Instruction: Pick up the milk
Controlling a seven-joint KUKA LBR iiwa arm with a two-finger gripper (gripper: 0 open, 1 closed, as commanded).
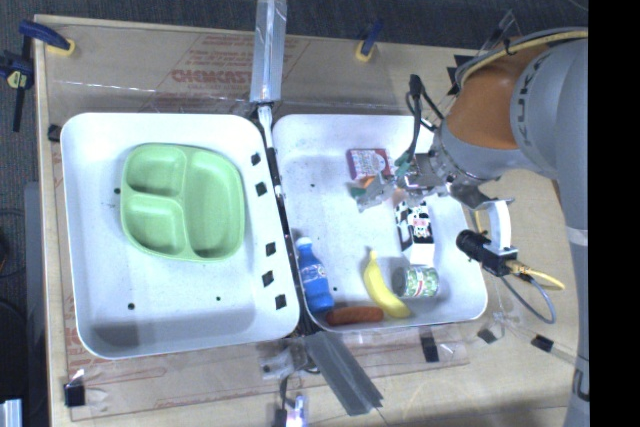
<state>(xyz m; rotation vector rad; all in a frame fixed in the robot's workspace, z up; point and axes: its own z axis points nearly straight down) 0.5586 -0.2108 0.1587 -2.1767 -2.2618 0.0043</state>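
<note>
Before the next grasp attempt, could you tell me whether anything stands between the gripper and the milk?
Nothing visible does. The gripper hangs just above the milk carton in the right bin. The purple packet lies to its left and the green can below, both off the path.

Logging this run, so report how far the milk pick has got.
Done: the gripper is over the right bin, just above the milk. In hand: the approach to it. Left: grasp and lift; the milk lies on the bin floor near the can and banana.
</note>
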